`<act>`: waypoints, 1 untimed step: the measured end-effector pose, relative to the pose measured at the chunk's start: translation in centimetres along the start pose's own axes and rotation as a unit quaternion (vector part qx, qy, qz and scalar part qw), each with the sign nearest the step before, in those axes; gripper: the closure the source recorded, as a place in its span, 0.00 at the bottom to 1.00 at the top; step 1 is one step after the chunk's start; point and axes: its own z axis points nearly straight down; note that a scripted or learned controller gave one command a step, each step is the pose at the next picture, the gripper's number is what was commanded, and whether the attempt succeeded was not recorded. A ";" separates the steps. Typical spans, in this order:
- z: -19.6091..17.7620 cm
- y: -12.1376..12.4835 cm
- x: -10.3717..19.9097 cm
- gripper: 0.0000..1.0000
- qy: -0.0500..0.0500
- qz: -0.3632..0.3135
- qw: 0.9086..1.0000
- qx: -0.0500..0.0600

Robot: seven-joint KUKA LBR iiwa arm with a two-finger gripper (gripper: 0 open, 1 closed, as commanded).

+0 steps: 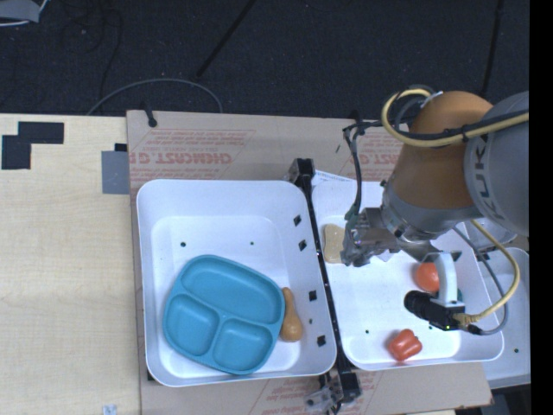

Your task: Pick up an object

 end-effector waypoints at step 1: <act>-0.4 -1.4 4.1 1.00 0.000 0.000 1.000 0.000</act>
